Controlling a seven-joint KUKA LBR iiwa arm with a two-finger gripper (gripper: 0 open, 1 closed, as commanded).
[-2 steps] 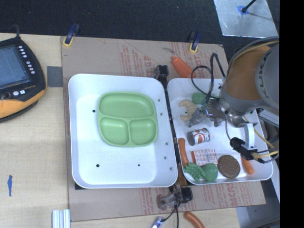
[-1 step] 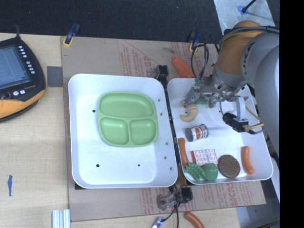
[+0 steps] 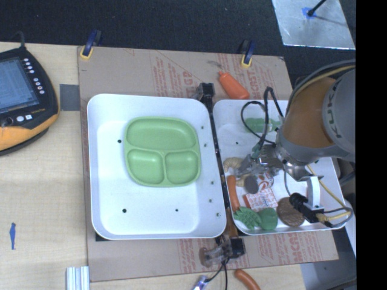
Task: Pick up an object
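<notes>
My gripper [image 3: 253, 169] reaches down into the right bin [image 3: 230, 116], low over a heap of small objects near the bin's middle left. Under and around it lie a tan piece [image 3: 231, 163], an orange carrot-like stick [image 3: 232, 190] and a red-and-white packet [image 3: 261, 200]. A green leafy toy [image 3: 257, 217] and a brown round piece [image 3: 290, 214] rest at the bin's near edge. A pale green item [image 3: 259, 125] lies at the bin's far side. The arm's grey body [image 3: 314, 122] covers the bin's right part.
The left bin [image 3: 109, 210] holds a green divided plate [image 3: 162, 150]. An orange toy [image 3: 233, 86] lies on the cardboard beyond the right bin, another orange piece [image 3: 249, 278] near the front edge. A teach pendant [image 3: 21, 98] sits far left. Blue clamps [image 3: 91, 41] grip the cardboard.
</notes>
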